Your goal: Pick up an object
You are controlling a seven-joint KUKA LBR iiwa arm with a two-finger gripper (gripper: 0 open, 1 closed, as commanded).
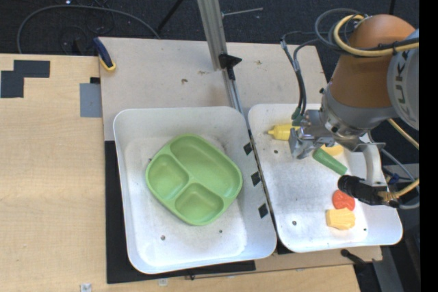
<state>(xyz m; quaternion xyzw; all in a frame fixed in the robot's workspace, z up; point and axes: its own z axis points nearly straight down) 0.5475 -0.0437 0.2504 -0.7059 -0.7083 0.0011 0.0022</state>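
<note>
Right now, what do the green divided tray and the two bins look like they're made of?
Green divided tray: probably molded plastic, smooth with a slight sheen, rounded compartment walls. Left bin and right bin: likely thin white plastic, matte, scuffed with grey marks; I can't rule out painted metal.

Tray point(194, 179) in left bin point(130, 147)
</note>
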